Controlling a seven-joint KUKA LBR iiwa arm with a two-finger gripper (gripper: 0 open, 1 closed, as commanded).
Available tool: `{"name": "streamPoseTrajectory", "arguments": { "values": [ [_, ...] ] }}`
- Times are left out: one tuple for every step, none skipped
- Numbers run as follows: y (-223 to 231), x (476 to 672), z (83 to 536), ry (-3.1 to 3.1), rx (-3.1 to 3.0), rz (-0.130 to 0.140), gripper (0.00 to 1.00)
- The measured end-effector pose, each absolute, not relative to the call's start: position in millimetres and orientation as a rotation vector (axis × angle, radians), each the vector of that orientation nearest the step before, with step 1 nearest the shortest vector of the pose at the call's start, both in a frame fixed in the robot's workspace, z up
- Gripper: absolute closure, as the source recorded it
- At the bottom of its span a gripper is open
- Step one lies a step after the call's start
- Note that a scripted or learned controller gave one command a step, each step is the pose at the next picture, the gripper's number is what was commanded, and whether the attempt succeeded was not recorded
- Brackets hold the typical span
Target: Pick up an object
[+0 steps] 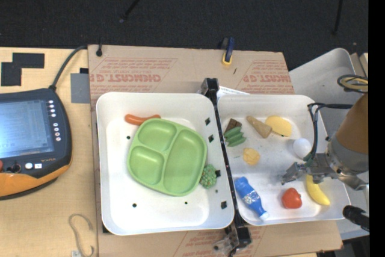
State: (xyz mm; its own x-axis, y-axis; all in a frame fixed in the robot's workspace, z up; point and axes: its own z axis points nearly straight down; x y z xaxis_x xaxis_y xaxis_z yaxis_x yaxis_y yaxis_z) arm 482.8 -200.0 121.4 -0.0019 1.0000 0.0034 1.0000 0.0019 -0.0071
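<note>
You are early in this one — nothing is lifted yet, as far as the view shows. The gripper (302, 173) sits low in the right bin (274, 104), toward its 4 o'clock corner, with the arm (355, 129) coming in from 3 o'clock. The jaws look spread, with nothing pinched between them; the dark fingers (291, 174) point toward 9 o'clock over bare bin floor.

Your nearest candidates: the banana (317, 191) lies just beside the gripper at its 5 o'clock, the tomato (292, 198) near at 7 o'clock, and the white ball (300, 145) at 12 o'clock. Farther off sit the blue bottle (249, 196) and the lemon (280, 126).

What is left, I judge, is nearly everything — settle over one item, close on it, and raise it clear. The left bin (114, 189) holds a green plate (166, 155).
</note>
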Motion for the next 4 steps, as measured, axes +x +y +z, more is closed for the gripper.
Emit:
{"name": "streamPoseTrajectory", "arguments": {
  "values": [
    [-193.5,485.9,87.9,-2.224,-2.208,-0.011,0.00],
    [-197.6,484.7,98.7,-2.220,-2.218,-0.004,1.00],
    [-206.9,478.9,154.9,-2.215,-2.228,0.000,1.00],
    [-203.7,483.1,198.5,-2.223,-2.222,-0.002,1.00]
  ]
}}
